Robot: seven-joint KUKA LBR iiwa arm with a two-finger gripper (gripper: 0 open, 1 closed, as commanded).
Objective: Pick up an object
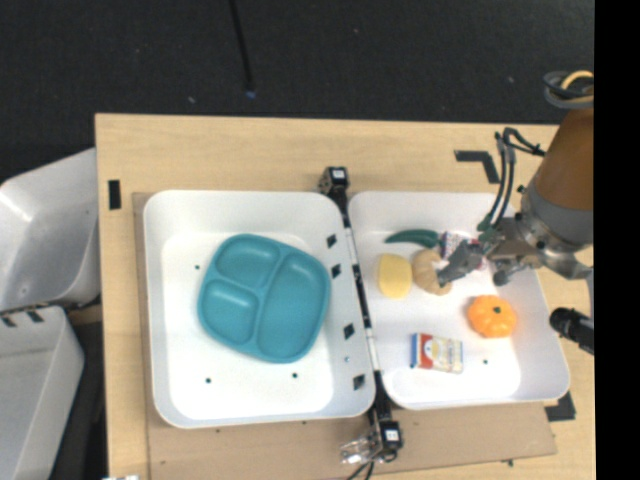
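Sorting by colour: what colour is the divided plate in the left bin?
Teal blue divided plate, seen in the camera view.

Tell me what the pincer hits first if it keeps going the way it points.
Likely the round tan lump just left of the pincer, then the yellow block; depth is unclear from above.

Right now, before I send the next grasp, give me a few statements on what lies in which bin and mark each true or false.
1. The teal divided plate lies in the left bin. True.
2. The orange pumpkin-shaped toy sits in the left bin. False: it is in the right bin.
3. The gripper is over the right bin, next to the tan round object. True.
4. The yellow object rests on the teal plate. False: it lies on the right bin's floor, beside the tan object.
5. A small white packet lies near the right bin's front edge. True.
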